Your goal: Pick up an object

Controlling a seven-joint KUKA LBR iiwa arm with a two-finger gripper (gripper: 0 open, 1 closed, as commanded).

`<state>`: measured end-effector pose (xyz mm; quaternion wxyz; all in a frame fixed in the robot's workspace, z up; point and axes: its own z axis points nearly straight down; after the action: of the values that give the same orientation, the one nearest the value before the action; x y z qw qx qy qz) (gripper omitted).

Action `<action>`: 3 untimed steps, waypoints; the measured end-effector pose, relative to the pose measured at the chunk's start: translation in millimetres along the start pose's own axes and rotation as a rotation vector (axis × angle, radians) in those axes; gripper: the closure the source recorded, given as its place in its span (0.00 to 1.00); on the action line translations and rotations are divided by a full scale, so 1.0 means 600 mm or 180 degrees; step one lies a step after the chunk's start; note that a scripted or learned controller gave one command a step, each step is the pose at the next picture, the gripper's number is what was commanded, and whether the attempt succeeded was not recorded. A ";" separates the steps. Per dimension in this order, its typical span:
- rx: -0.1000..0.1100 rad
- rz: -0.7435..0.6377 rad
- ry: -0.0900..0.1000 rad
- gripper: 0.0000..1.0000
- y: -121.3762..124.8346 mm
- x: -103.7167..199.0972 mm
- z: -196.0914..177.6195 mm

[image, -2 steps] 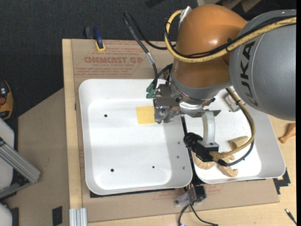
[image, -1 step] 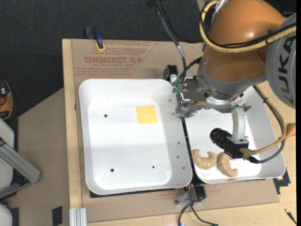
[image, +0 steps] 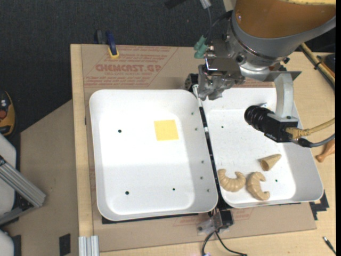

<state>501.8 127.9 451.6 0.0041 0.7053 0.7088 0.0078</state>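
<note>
A flat yellow square (image: 166, 130) lies in the left bin (image: 106, 153), a little right of its middle. In the right bin (image: 303, 180), near the front, lie two tan croissant-shaped pieces (image: 232, 181) (image: 257, 185) side by side, and a small tan cone (image: 269, 161) just behind them. My gripper (image: 211, 88) hangs over the back left corner of the right bin, close to the divide between the bins, far from all of these things. Nothing shows between its fingers.
The large grey and orange arm body (image: 277, 20) covers the back right of the view. A black cylinder (image: 266, 122) on a bracket sticks out over the right bin. A blue and yellow clamp (image: 112, 44) sits on the cardboard base at the back left.
</note>
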 end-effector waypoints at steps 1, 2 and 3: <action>0.0099 0.0020 -0.0029 1.00 0.013 0.003 0.232; 0.0016 0.0005 -0.0005 1.00 0.048 0.036 0.077; 0.0071 0.0032 -0.0020 1.00 -0.024 -0.050 0.109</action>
<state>488.7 98.2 385.6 -0.0015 0.7089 0.7053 -0.0024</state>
